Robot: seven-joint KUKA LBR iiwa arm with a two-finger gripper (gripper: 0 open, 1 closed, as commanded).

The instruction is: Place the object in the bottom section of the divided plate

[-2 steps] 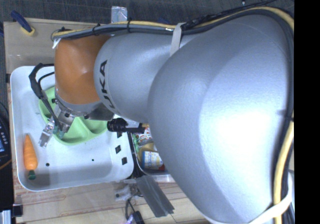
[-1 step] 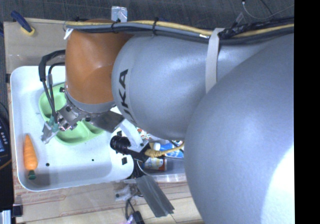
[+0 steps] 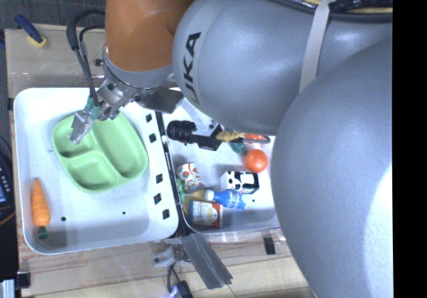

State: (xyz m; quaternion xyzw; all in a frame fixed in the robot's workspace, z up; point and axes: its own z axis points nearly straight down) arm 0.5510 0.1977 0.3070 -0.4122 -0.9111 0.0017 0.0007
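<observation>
Plate (image 3: 107, 157) sections look bare; placing seems not yet done.
Gripper (image 3: 81, 127) hangs over its upper-left section; finger state unclear, nothing visibly held.

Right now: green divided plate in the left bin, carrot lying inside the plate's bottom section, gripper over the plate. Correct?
Not quite. The camera view shows the carrot lying on the floor of the left bin, near its lower-left corner, apart from the plate. The rest holds: the green divided plate sits in the left bin, with the gripper over its upper-left part.
</observation>
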